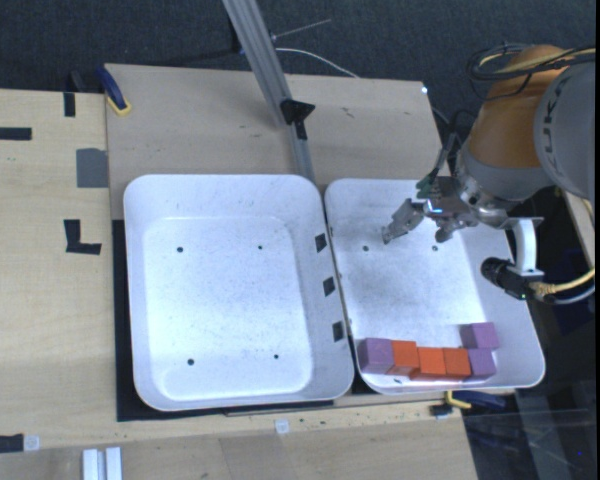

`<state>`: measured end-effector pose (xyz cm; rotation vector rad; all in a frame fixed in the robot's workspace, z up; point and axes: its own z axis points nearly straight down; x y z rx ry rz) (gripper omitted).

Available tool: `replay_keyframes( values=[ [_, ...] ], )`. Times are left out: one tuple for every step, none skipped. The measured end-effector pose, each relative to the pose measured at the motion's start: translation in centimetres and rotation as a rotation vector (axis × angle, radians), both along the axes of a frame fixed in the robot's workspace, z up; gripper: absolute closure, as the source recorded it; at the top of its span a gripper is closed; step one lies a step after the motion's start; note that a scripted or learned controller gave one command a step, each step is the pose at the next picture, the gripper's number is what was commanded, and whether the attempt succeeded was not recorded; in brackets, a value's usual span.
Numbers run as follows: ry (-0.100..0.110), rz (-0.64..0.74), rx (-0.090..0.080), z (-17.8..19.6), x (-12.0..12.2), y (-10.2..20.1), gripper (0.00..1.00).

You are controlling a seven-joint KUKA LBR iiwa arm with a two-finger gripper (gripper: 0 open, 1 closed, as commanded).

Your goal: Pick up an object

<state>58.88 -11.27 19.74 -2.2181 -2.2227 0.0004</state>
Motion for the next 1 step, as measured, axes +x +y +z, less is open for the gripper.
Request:
replay_keyframes(
  values=[
    [0.003, 0.001, -0.002, -10.49, 6.33, 1.90, 0.00]
  ],
)
